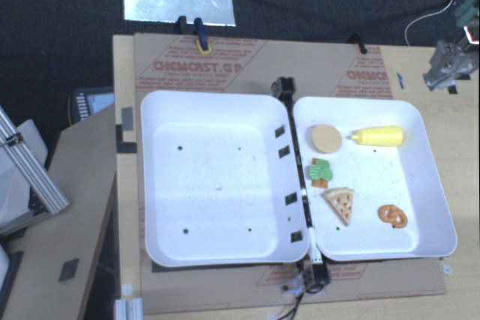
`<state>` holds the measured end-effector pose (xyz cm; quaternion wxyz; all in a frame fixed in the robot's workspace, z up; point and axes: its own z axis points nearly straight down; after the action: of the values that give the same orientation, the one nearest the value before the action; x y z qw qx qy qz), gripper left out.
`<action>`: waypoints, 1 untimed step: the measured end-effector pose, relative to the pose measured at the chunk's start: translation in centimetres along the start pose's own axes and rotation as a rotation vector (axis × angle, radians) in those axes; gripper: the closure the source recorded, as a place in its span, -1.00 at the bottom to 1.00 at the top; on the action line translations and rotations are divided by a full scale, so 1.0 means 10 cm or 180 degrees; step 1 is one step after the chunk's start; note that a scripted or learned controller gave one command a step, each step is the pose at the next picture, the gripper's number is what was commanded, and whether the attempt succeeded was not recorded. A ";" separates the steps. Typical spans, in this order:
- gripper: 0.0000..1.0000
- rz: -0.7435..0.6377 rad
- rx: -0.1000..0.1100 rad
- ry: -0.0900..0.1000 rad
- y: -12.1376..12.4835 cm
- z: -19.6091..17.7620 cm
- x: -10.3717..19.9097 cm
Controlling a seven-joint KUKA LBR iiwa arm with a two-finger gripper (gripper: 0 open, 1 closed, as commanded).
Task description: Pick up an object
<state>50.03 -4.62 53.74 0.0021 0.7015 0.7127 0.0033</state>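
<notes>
gripper (pixel 450 70) at upper right, off the bins | fingers state cannot tell | right bin (pixel 431 183): cookie (pixel 326 138), mustard bottle (pixel 378 136), pizza slice (pixel 340 204), pretzel (pixel 392 216)

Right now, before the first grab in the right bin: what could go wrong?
1. The claw sits off past the bin's far right corner, so it needs a long approach; a small aiming error likely means a miss.
2. The green piece and pizza slice lie near the divider wall, so the claw could hit it.
3. The round cookie and pretzel look flat, and may slip out.
</notes>
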 end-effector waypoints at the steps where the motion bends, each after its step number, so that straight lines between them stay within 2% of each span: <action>1: 1.00 0.0004 0.0016 0.0002 -0.13 0.02 0.90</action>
<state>48.62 4.41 53.52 0.0001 0.7020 0.7122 0.0017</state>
